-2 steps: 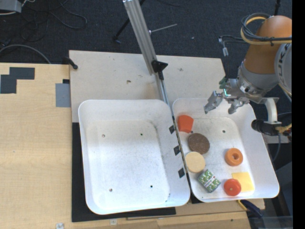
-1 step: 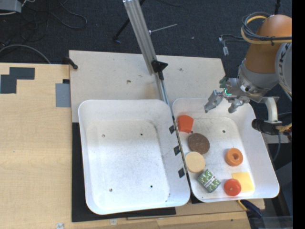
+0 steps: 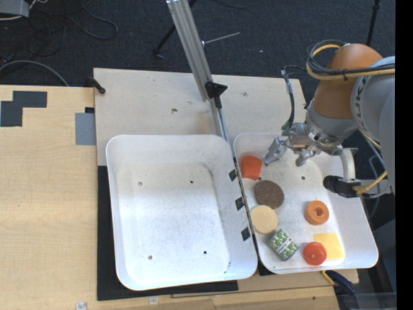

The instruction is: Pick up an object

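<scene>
The tool (image 3: 288, 152) hangs with its fingers apart and nothing between them, so nothing is picked up yet. The orange cup (image 3: 251, 167) lies just beside it, the brown disc (image 3: 268, 194) a little below

Single fixed camera, mounted above the desk (image 3: 51, 192), looking down at a slant. Both white bins fall within frame: the left bin (image 3: 129, 166) sits near centre, the right bin (image 3: 352, 237) toward the right side. The near desk edge runs along the bottom of frame; dark floor with cables fills the far top. The arm (image 3: 352, 89) enters from the right. Distance is moderate: both bins show whole, and small items in the right bin remain distinguishable.
</scene>
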You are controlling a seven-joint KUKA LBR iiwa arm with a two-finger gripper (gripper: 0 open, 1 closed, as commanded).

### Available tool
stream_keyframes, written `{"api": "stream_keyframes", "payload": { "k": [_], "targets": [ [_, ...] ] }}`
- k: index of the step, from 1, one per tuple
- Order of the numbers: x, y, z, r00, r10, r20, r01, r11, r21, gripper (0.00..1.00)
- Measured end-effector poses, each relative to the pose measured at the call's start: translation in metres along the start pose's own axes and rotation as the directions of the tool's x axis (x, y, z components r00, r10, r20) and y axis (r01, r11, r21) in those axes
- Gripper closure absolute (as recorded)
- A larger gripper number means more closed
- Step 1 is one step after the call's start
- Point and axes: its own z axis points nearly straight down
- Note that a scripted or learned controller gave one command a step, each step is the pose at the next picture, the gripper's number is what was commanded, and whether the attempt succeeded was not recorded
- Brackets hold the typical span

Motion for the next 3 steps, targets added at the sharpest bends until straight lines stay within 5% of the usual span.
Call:
{"api": "stream_keyframes", "payload": {
  "k": [2,3],
  "targets": [
    [0.007,0.011,0.058,1.0,0.0,0.0,0.0,1.0,-0.018,0.0],
    [0.006,0.013,0.045,1.0,0.0,0.002,0.0,1.0,-0.022,1.0]
  ]
}}
